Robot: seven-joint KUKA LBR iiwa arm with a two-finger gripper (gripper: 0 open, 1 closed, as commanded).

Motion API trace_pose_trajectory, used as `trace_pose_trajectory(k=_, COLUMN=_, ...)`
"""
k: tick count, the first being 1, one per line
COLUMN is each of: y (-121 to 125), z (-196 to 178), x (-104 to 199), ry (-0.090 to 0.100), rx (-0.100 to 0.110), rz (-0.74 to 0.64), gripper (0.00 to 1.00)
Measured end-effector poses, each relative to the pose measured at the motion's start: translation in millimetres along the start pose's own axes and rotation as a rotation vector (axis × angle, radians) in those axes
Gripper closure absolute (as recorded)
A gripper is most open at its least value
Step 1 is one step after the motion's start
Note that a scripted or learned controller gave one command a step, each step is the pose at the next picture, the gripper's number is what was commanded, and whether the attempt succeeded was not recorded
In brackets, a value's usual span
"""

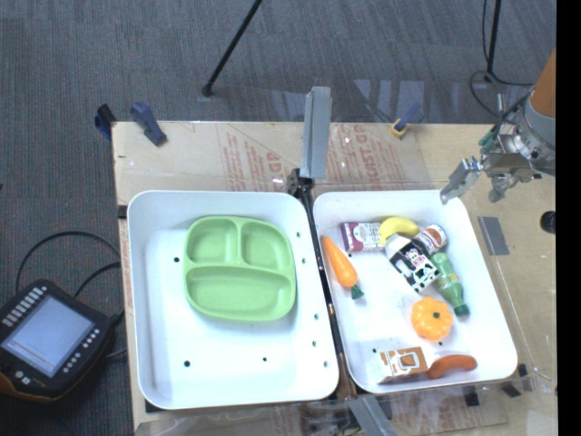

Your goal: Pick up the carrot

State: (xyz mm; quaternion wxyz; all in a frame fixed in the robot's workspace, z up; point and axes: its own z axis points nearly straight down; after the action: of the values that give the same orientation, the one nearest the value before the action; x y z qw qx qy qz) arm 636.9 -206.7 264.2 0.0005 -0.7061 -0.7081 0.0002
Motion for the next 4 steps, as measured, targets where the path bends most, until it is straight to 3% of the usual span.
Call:
trace_pose_trajectory(k=1, y=0, z=98, x=63, ry=0.001, rx=0.004, rz=-0.076, gripper=0.00)
trace_pose_trajectory(k=2, y=-98, z=116, x=95, ry=0.002, rx=0.005, rz=-0.270, gripper=0.00)
trace_pose_trajectory(k=3, y=-162, z=110, x=48, ry=0.002, rx=0.003, rz=-0.279, gripper=0.00)
trace_pose_trajectory(k=4, y=-153, z=164, x=45, ry=-0.018, rx=-0.026, rz=-0.350, gripper=0.00)
